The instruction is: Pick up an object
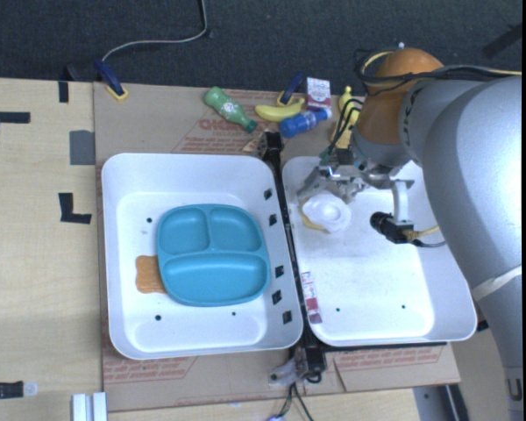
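Observation:
My gripper (337, 181) hangs low over the back left part of the right bin (421, 323), below the orange wrist band. Directly in front of it lies a small white rounded object (325, 211) with a tan piece at its left edge, on the bin floor. The gripper looks to be just above or touching the white object's rear edge, and I cannot tell which. In the left bin (123, 182) rests a blue divided plate (213, 254), and an orange-tan flat piece (146, 274) pokes out from under its left side.
Behind the bins lie a green bottle (228, 109), a yellow banana (279, 110), a blue bottle (300, 123) and a small red-and-white carton (318, 90). A red-and-white packet (309, 295) lies by the wall between the bins. The arm's large grey body covers the right side.

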`<action>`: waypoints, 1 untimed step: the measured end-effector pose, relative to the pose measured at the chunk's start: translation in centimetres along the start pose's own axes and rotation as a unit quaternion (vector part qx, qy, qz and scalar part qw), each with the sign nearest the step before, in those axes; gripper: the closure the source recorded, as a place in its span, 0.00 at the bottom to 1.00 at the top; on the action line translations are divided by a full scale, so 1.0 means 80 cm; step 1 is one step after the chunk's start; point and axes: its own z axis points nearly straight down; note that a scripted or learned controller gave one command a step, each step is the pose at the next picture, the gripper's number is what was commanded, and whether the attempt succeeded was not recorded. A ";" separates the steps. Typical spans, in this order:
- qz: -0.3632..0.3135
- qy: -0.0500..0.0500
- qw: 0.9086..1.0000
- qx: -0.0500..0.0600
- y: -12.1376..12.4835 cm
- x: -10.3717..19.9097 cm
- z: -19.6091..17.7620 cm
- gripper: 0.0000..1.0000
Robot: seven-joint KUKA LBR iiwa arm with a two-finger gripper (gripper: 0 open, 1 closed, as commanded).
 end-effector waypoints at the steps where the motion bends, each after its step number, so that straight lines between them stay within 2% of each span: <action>1: -0.001 0.000 1.000 -0.001 0.001 0.001 -0.013 1.00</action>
